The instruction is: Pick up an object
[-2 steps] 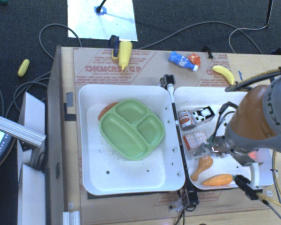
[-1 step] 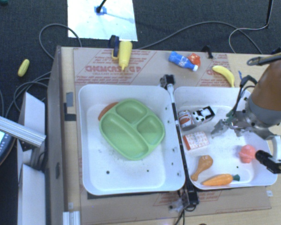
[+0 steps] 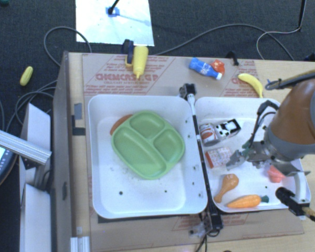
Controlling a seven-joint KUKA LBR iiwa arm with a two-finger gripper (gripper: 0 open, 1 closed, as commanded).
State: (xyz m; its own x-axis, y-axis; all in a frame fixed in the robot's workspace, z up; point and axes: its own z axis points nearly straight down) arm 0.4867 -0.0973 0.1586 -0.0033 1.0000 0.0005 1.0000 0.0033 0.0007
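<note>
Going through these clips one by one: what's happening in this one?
A grey arm with an orange band reaches in from the right over the right bin, its gripper low among the toys. Nothing shows between its fingers. Near it lie a clear packet, a small can, a black-and-white cow toy, a drumstick, a carrot and a pink piece. The left bin holds a green divided plate.

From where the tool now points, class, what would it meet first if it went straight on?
The tool points toward the view's left, low over the right bin. Going straight on, it would probably first meet the clear packet with red print, then the divider between the bins. Its height above the packet is unclear, so it might pass over.
</note>
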